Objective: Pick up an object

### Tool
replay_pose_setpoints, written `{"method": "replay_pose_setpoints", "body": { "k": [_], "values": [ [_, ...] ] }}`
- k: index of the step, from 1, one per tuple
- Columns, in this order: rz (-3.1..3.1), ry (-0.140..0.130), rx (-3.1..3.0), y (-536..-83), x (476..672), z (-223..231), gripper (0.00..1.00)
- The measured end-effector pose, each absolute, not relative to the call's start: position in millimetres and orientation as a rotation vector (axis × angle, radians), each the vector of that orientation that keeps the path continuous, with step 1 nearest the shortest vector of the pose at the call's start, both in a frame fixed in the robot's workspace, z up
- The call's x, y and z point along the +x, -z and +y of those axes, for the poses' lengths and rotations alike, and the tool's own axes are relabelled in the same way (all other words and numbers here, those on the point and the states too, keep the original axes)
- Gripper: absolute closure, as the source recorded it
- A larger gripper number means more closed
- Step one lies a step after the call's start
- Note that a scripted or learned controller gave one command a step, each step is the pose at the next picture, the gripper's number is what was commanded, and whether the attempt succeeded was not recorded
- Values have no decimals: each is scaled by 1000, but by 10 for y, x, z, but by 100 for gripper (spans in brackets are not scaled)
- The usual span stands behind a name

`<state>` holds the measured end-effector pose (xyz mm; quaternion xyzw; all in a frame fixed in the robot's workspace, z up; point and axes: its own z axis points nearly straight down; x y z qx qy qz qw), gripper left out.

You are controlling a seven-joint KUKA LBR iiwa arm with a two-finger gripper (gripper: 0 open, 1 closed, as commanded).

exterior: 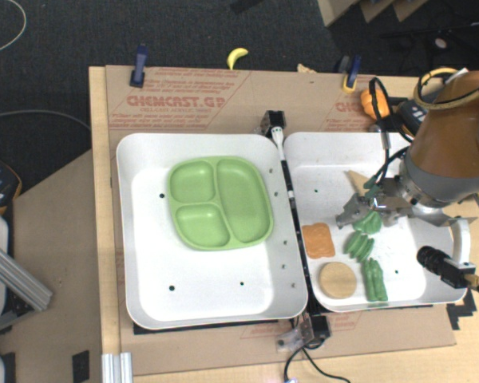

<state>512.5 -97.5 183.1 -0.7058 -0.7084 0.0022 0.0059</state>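
Right bin (327, 154): gripper (366, 211), finger state cannot be told, low over green pieces (362, 238); orange square piece (318, 240) left of them; tan round piece (338, 279) and green strip (374, 280) nearer. Left bin (140, 214): green divided plate (220, 203).

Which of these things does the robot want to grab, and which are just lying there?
For the job:
- claw, down in the right bin
- green pieces
- long green piece
- orange slice
- tan round piece

Just lying about:
- green divided plate in the left bin
- yellow banana toy on the floor
- blue clamps on the board
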Motion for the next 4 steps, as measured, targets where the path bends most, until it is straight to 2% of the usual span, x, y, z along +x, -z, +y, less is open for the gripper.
{"method": "replay_pose_setpoints", "body": {
  "k": [1, 2, 3, 4],
  "values": [
    [-2213, -5, -2222, -797, 4766, -1085, 0],
    [-2237, 15, -2217, -1910, 5078, -373, 0],
    [-2222, -3, -2213, -1844, 4777, 209, 0],
    [-2217, -1, -2231, -1846, 4835, -734, 0]
  ]
}}
